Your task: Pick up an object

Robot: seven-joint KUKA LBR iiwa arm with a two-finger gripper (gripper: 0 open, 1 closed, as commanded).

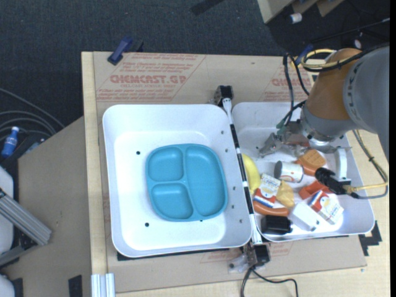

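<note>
Cardboard [185,73] under both bins carries red print that reads roughly "CHEMCAST G.P.", once behind the left bin and again, cut off by my arm, behind the right one. My arm [356,91], grey with its orange band, comes in from the right over the back of the right bin [260,113]. The left bin [124,166] holds 1 blue 3-compartment tray [185,181] near its middle, with bare white floor open all around it. The right bin is crowded toward its front half: a yellow banana [250,172] lies against the left wall, with small packets beside it, their red and blue labels too small to read. My gripper [281,138] sits low near the back of this bin, and I cannot tell its finger state.
</note>
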